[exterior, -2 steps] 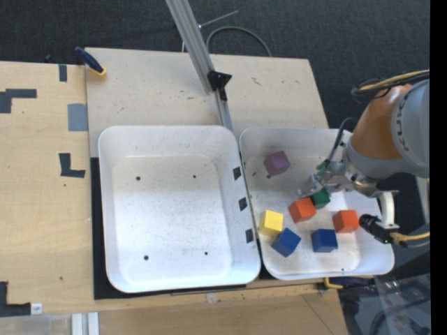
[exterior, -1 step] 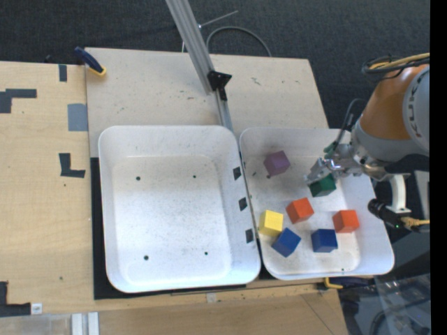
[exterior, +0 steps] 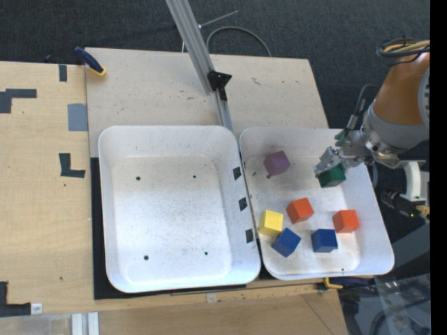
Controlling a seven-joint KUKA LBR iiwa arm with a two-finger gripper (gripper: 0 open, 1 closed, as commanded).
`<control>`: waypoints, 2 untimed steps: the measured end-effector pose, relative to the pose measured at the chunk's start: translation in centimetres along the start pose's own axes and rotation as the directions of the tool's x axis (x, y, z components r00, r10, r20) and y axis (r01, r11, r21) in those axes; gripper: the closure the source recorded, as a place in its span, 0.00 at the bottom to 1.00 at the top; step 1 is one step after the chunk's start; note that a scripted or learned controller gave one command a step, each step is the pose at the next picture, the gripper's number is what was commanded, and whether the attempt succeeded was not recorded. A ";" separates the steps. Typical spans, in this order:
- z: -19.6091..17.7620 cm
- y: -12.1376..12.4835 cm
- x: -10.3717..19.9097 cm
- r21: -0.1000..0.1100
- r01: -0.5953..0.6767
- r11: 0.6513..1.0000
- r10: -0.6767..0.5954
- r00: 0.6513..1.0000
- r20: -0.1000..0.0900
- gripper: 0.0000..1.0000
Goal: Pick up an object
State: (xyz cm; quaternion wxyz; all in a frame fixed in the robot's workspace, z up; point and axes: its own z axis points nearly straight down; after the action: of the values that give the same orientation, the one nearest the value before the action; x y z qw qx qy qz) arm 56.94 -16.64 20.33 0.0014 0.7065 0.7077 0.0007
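While the left bin [exterior: 167, 208] sits beside it, the right bin [exterior: 377, 253] holds a purple cube [exterior: 277, 162], yellow cube [exterior: 272, 222], two blue cubes [exterior: 286, 242], two orange cubes [exterior: 300, 210]; gripper [exterior: 331, 167] clamps a green block [exterior: 332, 176] near the bin's right rim.

Light is even and moderately bright, diffuse from above; the two white bins, left bin [exterior: 167, 208] and right bin [exterior: 370, 250], read clean without blown-out glare, though the left one shows a soft sheen along its near rim; shadows are faint and short, a small dark patch lying under each cube, such as the purple cube [exterior: 276, 162]; the dark floor at the far side stays dim and grainy; overall sharpness is modest, edges slightly soft; the arm [exterior: 401, 96] at the right looks mildly blurred.
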 end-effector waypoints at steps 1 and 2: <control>-0.2 0.2 5.2 0.004 0.004 1.000 -0.004 1.000 -0.003 1.00; 0.5 1.6 10.0 0.006 0.001 1.000 -0.001 1.000 -0.001 1.00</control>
State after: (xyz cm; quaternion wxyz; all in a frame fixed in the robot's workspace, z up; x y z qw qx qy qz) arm 58.51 -6.68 19.82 -0.0009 0.7063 0.7080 -0.0010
